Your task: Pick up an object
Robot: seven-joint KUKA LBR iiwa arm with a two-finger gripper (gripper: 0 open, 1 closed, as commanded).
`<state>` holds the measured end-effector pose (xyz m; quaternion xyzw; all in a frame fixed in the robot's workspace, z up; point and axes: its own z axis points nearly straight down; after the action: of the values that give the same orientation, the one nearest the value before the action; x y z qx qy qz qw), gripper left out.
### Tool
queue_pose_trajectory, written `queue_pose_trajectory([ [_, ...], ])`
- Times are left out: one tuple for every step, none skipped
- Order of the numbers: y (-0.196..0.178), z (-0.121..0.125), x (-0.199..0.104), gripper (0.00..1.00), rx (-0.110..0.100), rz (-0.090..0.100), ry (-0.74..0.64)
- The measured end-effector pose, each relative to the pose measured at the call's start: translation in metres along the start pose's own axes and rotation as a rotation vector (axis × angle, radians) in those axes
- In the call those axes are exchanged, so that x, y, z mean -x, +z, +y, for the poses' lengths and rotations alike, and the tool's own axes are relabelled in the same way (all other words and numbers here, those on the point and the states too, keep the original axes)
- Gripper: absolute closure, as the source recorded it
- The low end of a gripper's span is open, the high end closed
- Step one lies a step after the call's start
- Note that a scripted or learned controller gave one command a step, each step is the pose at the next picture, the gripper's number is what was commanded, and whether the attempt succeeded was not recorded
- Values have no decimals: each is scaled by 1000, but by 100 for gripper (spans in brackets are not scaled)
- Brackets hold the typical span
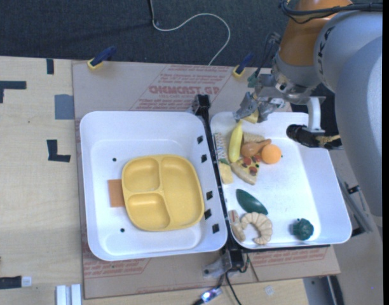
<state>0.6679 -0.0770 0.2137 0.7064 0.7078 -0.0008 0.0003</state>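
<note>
My gripper (254, 111) hangs over the far left corner of the right bin (315, 189), just above the top end of a yellow banana (236, 143). Its fingers stand a little apart with nothing between them. Beside the banana lie a brown drumstick-shaped piece (252, 149), an orange ball (271, 154) and a pizza slice (246, 170). Nearer the front are a dark green leaf-shaped piece (251, 202), a pale shrimp (257, 227) and a dark green round object (302, 229).
The left bin (99, 138) holds a yellow divided plate (163, 191) lying over a brown card (115, 193). A black divider (210, 164) runs between the bins. A black cable fitting (312, 136) juts over the right bin's far edge. The arm covers the upper right.
</note>
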Motion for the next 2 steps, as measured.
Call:
queue_pose_trajectory([
  [-18,-8,2,100,1,1,1],
  [-18,5,-1,100,0,0,1],
])
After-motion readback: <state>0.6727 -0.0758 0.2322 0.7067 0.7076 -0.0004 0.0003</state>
